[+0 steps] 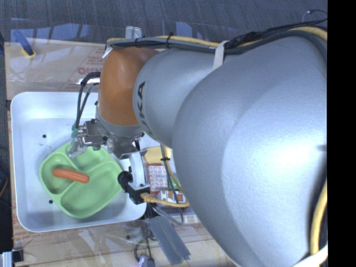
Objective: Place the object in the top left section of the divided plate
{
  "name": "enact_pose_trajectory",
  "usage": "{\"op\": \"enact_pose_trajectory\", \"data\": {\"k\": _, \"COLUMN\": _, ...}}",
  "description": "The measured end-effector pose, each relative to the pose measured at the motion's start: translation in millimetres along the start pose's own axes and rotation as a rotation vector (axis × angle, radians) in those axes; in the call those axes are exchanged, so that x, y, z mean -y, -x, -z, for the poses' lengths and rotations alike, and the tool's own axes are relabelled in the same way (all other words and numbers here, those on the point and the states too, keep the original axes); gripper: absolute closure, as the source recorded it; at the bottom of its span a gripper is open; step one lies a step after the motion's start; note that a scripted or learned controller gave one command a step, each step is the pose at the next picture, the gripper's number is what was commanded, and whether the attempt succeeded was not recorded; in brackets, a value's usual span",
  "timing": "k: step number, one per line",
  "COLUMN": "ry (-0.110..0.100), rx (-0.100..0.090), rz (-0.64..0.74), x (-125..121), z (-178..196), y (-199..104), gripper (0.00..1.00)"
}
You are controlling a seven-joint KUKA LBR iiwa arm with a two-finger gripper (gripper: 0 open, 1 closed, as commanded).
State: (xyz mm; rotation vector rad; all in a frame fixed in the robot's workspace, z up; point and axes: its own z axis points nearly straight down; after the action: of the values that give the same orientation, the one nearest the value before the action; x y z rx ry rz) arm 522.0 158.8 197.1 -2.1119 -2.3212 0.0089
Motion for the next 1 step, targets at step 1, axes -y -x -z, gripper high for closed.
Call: {"op": "enact_pose_trajectory", "data": {"k": 1, "ry": -0.004, "rx": 0.0, "rz": 0.008, "x": 0.3, "z": 8.9, "y": -1.2, "gripper": 1.0}}
